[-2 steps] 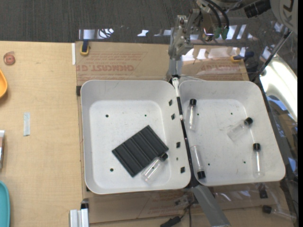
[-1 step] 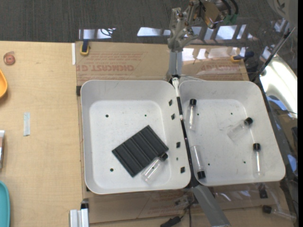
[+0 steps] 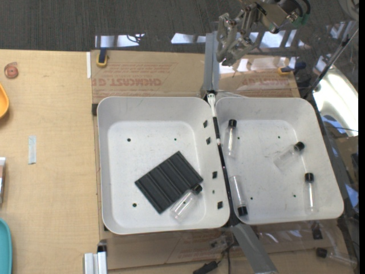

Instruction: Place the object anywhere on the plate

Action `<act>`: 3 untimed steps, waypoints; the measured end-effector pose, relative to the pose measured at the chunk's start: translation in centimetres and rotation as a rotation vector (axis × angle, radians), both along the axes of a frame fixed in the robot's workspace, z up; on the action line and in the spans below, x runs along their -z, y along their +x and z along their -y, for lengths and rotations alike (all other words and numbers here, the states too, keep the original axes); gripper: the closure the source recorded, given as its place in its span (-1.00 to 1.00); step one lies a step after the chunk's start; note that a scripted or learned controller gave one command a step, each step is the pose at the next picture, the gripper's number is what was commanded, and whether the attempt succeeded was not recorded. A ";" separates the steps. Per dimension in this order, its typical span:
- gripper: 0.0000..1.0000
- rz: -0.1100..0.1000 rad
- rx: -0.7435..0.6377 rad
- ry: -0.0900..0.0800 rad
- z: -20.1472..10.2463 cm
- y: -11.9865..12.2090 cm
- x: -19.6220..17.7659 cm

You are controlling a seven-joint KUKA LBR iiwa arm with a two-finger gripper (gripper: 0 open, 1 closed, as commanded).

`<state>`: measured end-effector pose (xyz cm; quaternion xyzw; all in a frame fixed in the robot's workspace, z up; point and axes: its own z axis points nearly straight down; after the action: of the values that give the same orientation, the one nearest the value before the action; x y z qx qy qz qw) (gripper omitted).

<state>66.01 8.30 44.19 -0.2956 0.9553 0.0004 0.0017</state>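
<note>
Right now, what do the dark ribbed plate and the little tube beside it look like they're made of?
Dark ribbed plate: probably matte plastic or rubber, dull charcoal with molded ridges and no shine. Tube: clear glass or plastic, since the bin shows through it; black cap, likely plastic.

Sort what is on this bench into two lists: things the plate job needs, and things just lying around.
For the job:
- dark ribbed plate in the left bin
- clear tube lying at the plate's lower corner
- four more clear tubes in the right bin, such as this one
- gripper, up behind the bins

Lying around:
- cardboard sheet behind the bins
- wooden table on the left
</note>
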 end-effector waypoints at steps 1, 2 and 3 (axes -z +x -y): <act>1.00 0.001 -0.434 0.000 2.2 0.0 0.0; 1.00 0.000 -0.588 0.000 5.3 0.0 0.1; 1.00 0.003 -0.898 -0.001 6.5 0.0 0.0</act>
<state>66.00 1.82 44.19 -0.6811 0.7322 0.0004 0.0024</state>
